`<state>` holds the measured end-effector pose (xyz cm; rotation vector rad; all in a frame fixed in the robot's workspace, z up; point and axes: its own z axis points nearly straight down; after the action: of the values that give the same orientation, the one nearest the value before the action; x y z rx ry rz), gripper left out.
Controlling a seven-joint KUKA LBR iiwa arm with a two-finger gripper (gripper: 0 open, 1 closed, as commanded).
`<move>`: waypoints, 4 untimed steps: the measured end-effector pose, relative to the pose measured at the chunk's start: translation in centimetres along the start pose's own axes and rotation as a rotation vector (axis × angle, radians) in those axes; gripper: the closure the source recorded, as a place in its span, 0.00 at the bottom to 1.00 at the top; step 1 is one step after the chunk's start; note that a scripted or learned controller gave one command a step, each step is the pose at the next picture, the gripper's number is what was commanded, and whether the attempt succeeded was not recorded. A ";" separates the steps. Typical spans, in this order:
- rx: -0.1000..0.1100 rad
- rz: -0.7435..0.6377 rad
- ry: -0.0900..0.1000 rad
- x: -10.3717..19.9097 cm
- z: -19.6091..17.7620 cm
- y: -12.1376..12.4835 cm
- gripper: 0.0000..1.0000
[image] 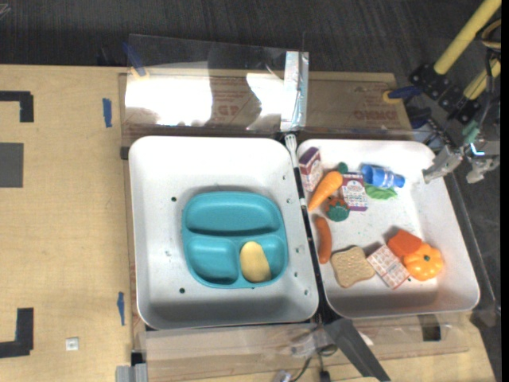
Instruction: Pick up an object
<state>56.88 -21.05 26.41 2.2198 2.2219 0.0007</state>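
The gripper [442, 165] hangs at the right bin's [453, 293] far right corner, whether clenched or released I cannot tell; nothing is picked yet; the blue bottle [380, 176] lies nearest, so it must descend there.

Both white bins [151, 237] look like smooth, slightly glossy plastic. The teal tray [207, 213] is matt plastic. The surface [56, 237] looks like rough brown board.

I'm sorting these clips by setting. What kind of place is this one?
Likely a robot lab test bench, not a kitchen: two white bins on a cardboard-covered bench, toy food such as a plastic carrot and pumpkin, and a teal divided tray.
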 end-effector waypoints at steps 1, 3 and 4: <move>0.002 -0.324 0.002 -1.3 5.5 -3.3 0.00; -0.010 -0.343 -0.006 4.5 16.2 9.9 0.00; -0.018 -0.345 -0.007 4.6 14.8 10.2 1.00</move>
<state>67.05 -16.42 11.60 1.7951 2.5556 0.0129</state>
